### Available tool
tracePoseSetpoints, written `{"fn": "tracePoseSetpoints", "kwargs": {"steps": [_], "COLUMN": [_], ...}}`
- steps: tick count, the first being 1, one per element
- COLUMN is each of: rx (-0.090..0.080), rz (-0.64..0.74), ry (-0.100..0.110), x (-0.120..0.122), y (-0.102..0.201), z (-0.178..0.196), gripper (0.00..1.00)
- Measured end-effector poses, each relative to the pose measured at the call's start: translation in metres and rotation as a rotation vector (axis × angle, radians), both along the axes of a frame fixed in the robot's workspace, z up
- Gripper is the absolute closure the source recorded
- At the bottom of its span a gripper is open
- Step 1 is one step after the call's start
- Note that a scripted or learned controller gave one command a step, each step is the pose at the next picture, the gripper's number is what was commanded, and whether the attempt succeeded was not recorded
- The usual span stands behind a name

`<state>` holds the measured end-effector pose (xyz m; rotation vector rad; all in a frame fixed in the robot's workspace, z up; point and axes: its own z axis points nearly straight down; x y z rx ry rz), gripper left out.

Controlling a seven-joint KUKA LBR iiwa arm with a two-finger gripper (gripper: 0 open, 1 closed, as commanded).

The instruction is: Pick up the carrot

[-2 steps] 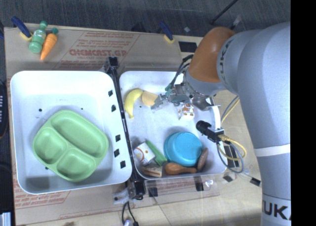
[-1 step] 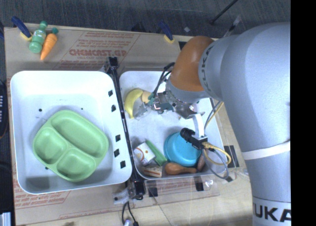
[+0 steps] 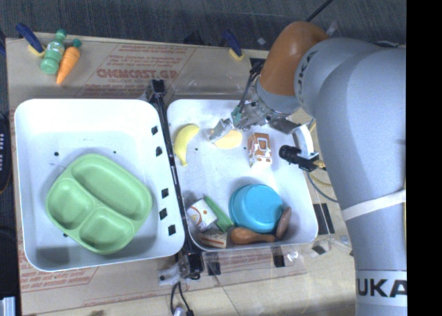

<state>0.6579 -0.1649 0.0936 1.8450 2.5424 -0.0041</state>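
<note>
The carrot (image 3: 67, 63), orange with a green top, lies on the cardboard bench top at the far left, outside both bins and beyond the left bin's back rim. My gripper (image 3: 222, 128) is low in the back part of the right bin (image 3: 207, 109), far to the right of the carrot. It hangs just beside a pale yellow piece (image 3: 231, 141) and to the right of a banana (image 3: 183, 142). Nothing shows as held in it.
A green toy bottle (image 3: 52, 56) touches the carrot's left side. The left bin (image 3: 41, 118) holds a green divided plate (image 3: 100, 201). In the right bin are an orange-white toy (image 3: 260, 149), a blue bowl (image 3: 257, 208), brown food pieces (image 3: 250, 236) and a small can (image 3: 201, 215).
</note>
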Motion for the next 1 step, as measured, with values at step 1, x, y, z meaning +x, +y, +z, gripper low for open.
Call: {"fn": "tracePoseSetpoints", "kwargs": {"steps": [1], "rx": [0.005], "rz": [0.079], "ry": [0.005], "x": [-0.0011], "y": [0.0288], "z": [-0.0019], "gripper": [0.0]}}
